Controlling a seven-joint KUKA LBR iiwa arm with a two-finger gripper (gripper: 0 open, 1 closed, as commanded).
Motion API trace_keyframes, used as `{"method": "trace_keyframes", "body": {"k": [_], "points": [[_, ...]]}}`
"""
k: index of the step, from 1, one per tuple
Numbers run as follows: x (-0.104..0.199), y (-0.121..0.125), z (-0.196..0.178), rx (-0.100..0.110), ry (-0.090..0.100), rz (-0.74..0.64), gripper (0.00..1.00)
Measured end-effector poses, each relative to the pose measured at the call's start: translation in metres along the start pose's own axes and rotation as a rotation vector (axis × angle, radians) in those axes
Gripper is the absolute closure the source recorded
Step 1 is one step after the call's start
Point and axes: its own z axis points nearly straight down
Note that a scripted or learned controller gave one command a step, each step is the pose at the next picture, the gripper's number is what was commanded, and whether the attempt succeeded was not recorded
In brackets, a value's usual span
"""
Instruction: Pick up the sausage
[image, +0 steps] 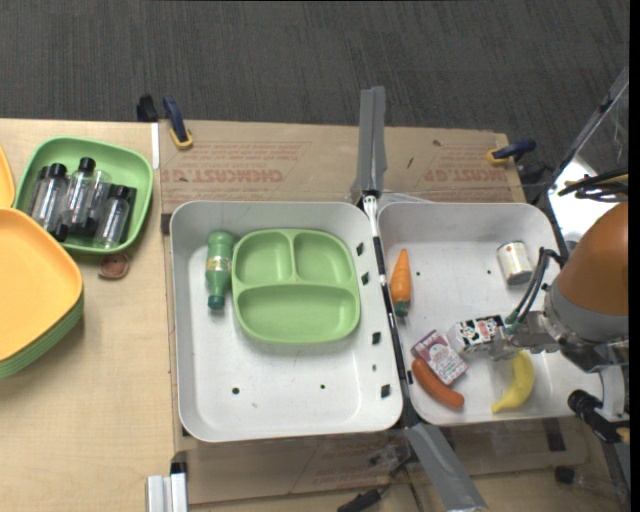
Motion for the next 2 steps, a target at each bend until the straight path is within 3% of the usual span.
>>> {"method": "trace_keyframes", "body": {"k": [1, 2], "points": [[0.009, 0.091, -0.021, 0.002, -0.001, 0.195, 1.0], [-0.016, 0.044, 0.001, 0.003, 0.001, -0.052, 1.0]]}}
